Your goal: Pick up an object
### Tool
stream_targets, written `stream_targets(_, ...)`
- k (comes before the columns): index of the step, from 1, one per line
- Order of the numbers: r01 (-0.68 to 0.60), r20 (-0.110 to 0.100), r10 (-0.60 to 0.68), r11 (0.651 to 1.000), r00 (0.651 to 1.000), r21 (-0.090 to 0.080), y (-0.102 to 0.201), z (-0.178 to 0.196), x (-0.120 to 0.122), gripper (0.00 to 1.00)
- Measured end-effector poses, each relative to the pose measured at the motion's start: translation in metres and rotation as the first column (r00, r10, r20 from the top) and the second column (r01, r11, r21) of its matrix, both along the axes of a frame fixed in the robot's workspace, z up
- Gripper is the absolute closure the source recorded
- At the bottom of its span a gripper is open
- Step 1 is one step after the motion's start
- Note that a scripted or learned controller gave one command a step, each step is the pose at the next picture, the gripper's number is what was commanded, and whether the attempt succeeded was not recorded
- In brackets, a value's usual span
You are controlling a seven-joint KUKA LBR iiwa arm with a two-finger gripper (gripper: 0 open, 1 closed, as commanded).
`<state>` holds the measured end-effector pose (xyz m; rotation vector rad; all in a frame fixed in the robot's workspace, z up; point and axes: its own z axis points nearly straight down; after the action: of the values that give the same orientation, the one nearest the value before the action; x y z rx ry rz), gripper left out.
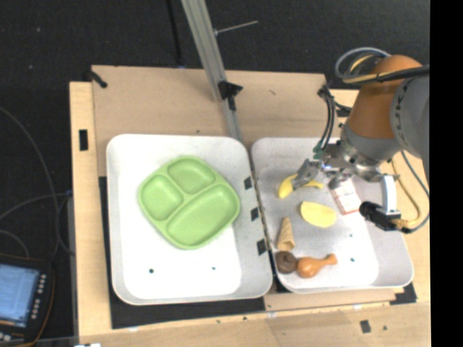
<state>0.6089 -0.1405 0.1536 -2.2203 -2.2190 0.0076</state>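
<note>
Reaching in from the right, the grey-and-orange arm [376, 114] hangs its gripper [312, 170] over the right bin [383, 262], fingers spread apart and holding nothing. The landmark here is the yellow banana [291, 186], lying near the middle of that bin directly beneath the fingertips (whether they touch it cannot be told). Just right of and below the banana rests a pale yellow lemon-like piece [317, 214]; straight below it lies a tan cone [285, 233], and farther below, near the bin's front wall, a dark brown round item [286, 262] sits beside an orange-brown pear-shaped one [315, 264]. Well left of the banana, the left bin [130, 280] carries a green divided plate [189, 202]. Both bins stand on the wooden counter [145, 100].
</note>
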Motion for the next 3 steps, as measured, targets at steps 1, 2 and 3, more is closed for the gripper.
stream_targets(1,0.001,0.002,-0.001,1.000,1.000,0.000,-0.001,-0.053,-0.001,0.00)
stream_targets(2,0.004,0.009,-0.004,1.000,1.000,0.000,-0.002,-0.038,0.001,1.00)
stream_targets(3,0.003,0.010,-0.003,1.000,1.000,0.001,-0.003,0.008,-0.004,1.00)
